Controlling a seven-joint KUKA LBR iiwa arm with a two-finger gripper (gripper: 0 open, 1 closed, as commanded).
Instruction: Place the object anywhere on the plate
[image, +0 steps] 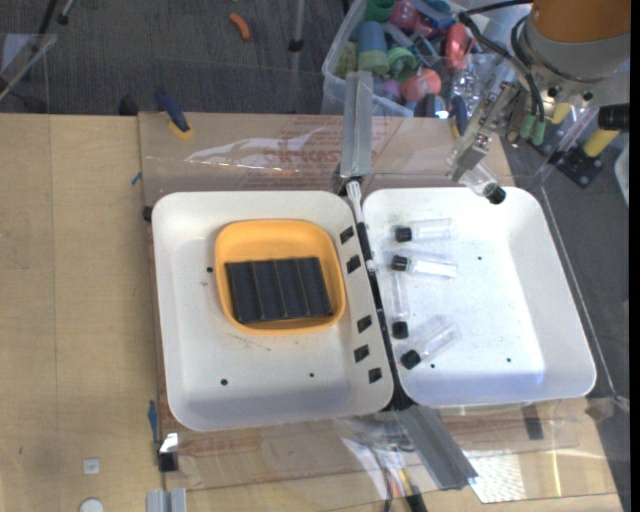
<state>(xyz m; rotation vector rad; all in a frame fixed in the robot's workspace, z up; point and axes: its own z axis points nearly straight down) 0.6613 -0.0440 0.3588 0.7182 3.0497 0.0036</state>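
While the gripper (470, 155) hangs at the right bin's (560, 300) top edge, grip unreadable, clear vials (425, 232) lie inside: light, slick, probably fragile; grasp mid-barrel. Plate (280, 275): left bin.

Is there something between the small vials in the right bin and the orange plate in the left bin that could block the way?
Yes. The raised rims where the two bins meet lie between the vials and the plate. A dark ridged block also covers much of the plate.
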